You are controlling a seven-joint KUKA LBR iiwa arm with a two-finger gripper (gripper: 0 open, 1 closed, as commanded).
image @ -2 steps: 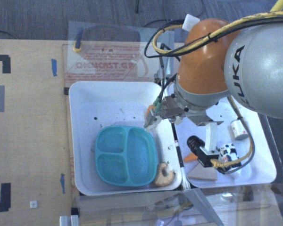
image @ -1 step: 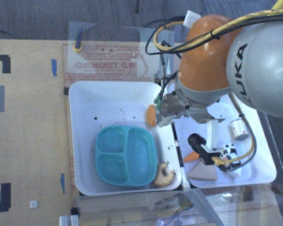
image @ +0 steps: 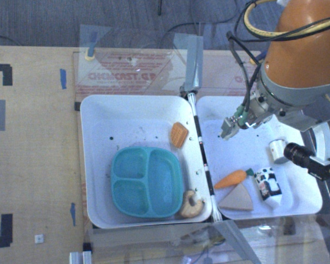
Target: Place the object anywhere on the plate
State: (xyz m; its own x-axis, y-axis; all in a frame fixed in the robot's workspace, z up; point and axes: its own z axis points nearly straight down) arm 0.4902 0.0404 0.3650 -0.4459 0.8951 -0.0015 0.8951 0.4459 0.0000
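The gripper (image: 230, 130) hangs over the right bin (image: 313, 202), upper left part; I cannot tell if the fingers are open or closed. The plate (image: 147, 181), teal w/ 3 compartments, lies in the left bin (image: 99, 120). An orange piece (image: 179, 135) is just beside its top right corner, a pretzel (image: 192, 204) touches its bottom right. A carrot (image: 230, 179), a beige wedge (image: 237, 199) & a small carton (image: 268, 185) lie in the right bin.
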